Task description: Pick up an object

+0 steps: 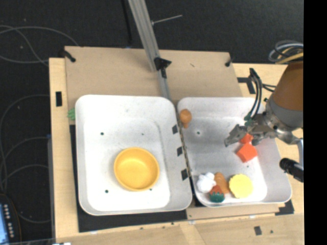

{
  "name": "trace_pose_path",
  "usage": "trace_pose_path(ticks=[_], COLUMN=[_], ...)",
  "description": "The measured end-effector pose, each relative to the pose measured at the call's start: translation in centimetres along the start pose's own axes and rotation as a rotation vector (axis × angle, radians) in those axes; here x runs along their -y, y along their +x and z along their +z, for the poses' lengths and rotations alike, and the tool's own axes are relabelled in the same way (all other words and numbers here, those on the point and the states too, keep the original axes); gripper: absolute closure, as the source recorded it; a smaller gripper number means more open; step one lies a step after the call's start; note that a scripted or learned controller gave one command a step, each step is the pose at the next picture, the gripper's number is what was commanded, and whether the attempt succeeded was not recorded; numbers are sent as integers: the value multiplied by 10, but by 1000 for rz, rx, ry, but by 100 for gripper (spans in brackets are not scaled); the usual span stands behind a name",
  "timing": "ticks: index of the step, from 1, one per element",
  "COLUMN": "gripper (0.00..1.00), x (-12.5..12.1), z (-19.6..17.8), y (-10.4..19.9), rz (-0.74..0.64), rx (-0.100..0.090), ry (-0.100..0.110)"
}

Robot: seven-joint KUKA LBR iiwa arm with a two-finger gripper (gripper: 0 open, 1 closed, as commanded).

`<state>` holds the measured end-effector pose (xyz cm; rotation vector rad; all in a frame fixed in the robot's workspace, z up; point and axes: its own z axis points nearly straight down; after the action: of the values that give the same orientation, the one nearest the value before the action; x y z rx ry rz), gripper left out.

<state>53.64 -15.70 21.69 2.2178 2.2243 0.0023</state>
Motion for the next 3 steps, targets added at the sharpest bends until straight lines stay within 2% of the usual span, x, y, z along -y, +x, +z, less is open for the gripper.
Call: trace_pose_path(ticks=[1,2,3], gripper=[0,0,0], x=[0,11,6], z=[0,54,101], y=[0,-2,-12], rz=[1,3,4], rx=[0,1,2], ry=[-1,5,1])
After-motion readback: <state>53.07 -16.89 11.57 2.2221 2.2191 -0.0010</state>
